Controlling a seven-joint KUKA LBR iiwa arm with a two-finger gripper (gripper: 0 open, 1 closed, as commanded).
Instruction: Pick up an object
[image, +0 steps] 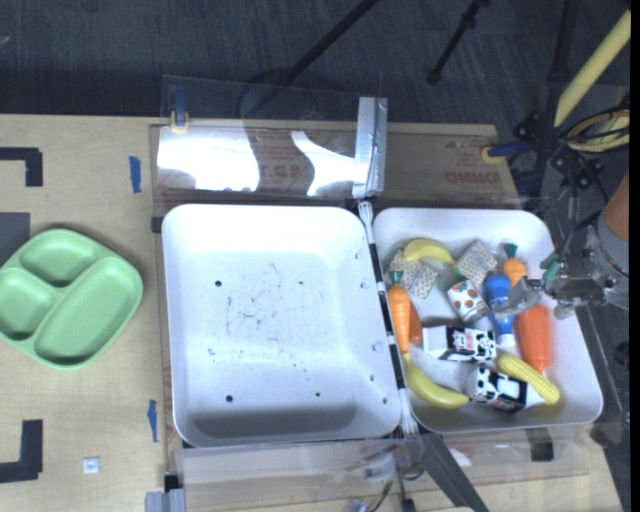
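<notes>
Wooden bench (80, 160) fills the frame, and at lower right the shallow white right-hand bin (585, 390) is crowded: a yellow plastic banana (432, 390) and a yellow corn cob (530, 376) nearest, an orange plastic carrot (402, 316) at its left wall, another banana (428, 250) farther up. Beside it sits the white left-hand bin (265, 320), with a green three-compartment plastic plate (66, 296) at far left. At the right edge, the metal gripper (540, 285) hangs over the pile beside a blue-capped bottle (497, 291) — whether it's closed, can't tell, and nothing shows in its grasp.
</notes>
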